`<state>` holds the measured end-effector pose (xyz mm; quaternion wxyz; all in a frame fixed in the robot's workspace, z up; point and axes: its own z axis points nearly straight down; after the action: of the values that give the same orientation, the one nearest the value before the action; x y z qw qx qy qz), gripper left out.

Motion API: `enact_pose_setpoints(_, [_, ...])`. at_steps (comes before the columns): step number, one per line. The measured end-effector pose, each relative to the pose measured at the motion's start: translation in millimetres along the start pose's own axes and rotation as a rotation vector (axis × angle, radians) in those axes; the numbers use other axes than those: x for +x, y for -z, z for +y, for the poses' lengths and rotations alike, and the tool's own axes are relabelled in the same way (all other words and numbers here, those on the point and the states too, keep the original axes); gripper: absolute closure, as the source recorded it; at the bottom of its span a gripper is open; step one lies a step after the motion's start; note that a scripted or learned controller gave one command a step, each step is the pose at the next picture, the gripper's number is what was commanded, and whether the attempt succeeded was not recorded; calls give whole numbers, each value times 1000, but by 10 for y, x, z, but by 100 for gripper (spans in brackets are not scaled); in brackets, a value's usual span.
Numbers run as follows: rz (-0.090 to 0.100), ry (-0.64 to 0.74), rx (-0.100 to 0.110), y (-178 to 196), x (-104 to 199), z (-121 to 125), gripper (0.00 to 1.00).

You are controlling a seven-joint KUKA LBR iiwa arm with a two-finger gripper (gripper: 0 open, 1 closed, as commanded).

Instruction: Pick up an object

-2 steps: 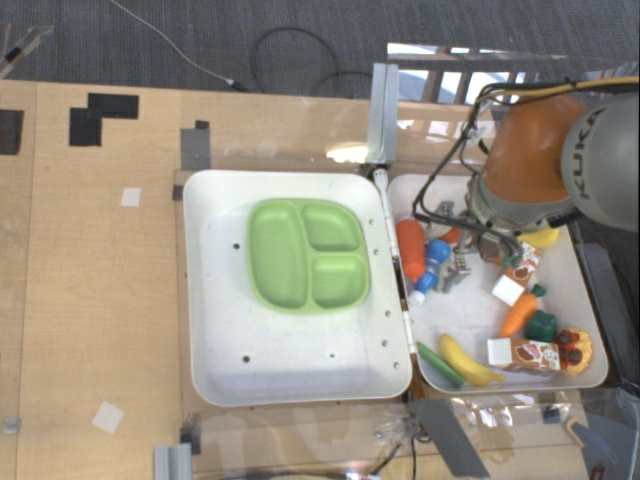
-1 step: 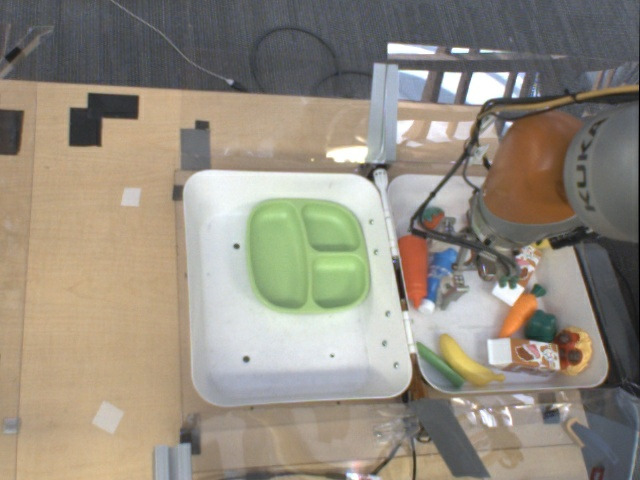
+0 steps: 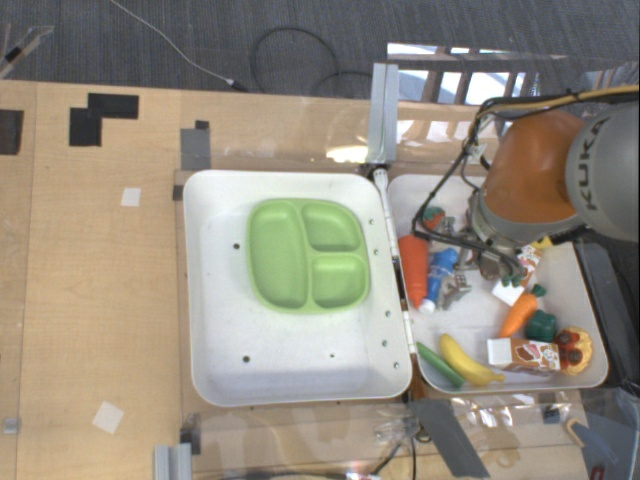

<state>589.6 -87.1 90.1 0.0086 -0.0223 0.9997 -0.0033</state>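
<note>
Pincer (image 3: 470, 280) is down in the right bin (image 3: 590, 368), right next to the blue bottle (image 3: 440, 273) and orange tube (image 3: 413, 265). Honestly can't tell if it's spread or pinching anything. Pretty cramped in there: carrot (image 3: 519, 311), banana (image 3: 468, 360) and a small carton (image 3: 535, 353) crowd the near edge. Left bin (image 3: 210, 368) has a green tray (image 3: 305, 255), with bare floor around it.

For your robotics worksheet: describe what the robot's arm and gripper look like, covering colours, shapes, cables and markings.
The arm is rounded and grey, with a glossy orange band above the wrist. Part of a dark letter marks the grey casing. Thin black cables loop along it. The gripper is dark metal.
</note>
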Motion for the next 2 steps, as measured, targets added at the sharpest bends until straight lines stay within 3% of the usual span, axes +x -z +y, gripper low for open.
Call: enact_pose_setpoints(2, [5, 8, -5, -10, -71, -35, 0])
